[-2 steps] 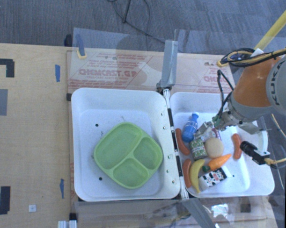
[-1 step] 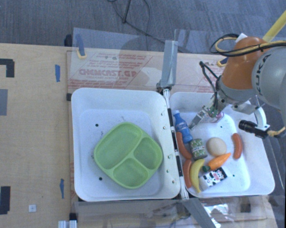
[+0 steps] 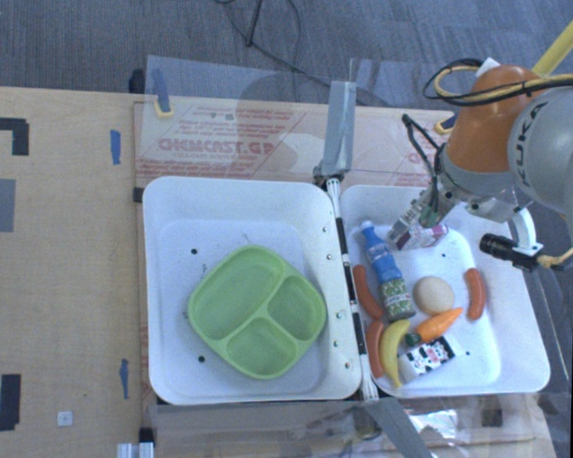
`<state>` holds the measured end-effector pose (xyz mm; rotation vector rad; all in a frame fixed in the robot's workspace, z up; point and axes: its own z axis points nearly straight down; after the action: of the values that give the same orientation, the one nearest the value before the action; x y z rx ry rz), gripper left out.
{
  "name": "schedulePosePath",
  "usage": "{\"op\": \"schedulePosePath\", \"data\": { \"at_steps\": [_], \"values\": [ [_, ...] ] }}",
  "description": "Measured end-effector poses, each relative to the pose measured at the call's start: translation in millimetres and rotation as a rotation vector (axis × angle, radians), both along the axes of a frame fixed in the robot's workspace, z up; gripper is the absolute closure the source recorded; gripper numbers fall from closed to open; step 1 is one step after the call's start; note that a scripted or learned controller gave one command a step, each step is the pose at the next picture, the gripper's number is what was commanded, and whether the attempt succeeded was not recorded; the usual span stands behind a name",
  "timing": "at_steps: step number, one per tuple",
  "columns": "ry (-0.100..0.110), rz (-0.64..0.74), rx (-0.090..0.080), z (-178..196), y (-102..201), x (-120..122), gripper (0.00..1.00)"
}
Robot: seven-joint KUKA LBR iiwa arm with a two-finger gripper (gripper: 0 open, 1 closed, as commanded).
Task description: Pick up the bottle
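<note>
— What's the biggest thing under you?

— The tabletop (image 3: pixel 60 262), pale wood with black and blue tape marks. At its far edge lies a clear sheet (image 3: pixel 229 142) with red mirrored lettering I can't read properly. Then two white bins: the left bin (image 3: pixel 165 219) carries a green divided tray (image 3: pixel 256 312), the right bin (image 3: pixel 516 363) carries the small things.

— And you?

— My arm (image 3: pixel 515 128) comes in from the right, orange band above the wrist. My jaws (image 3: pixel 413 230) hang over the far part of the right bin; whether they are open or closed I cannot tell from this angle.

— Where's the bottle?

— The bottle (image 3: pixel 384 269) lies flat near the right bin's left wall, just beside my jaws, on their left and nearer side. Blue cap toward the far wall, dark base toward the near edge, long axis nearly along the wall. Its label is too small to read.

— Its neighbours?

— A red sausage (image 3: pixel 362 292) at its left, an egg (image 3: pixel 434 295) at its right, a banana (image 3: pixel 391 347) and a black-and-white carton (image 3: pixel 430 357) beyond its base.
</note>
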<state>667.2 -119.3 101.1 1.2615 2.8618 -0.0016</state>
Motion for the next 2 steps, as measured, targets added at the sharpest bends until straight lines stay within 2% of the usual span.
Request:
{"op": "schedulePosePath", "data": {
  "at_steps": [1,2],
  "values": [
    [0.006,-0.192,0.008,85.0,98.4,-18.9,1.00],
    [0.006,-0.193,0.008,84.8,98.2,-18.9,0.00]
  ]
}}
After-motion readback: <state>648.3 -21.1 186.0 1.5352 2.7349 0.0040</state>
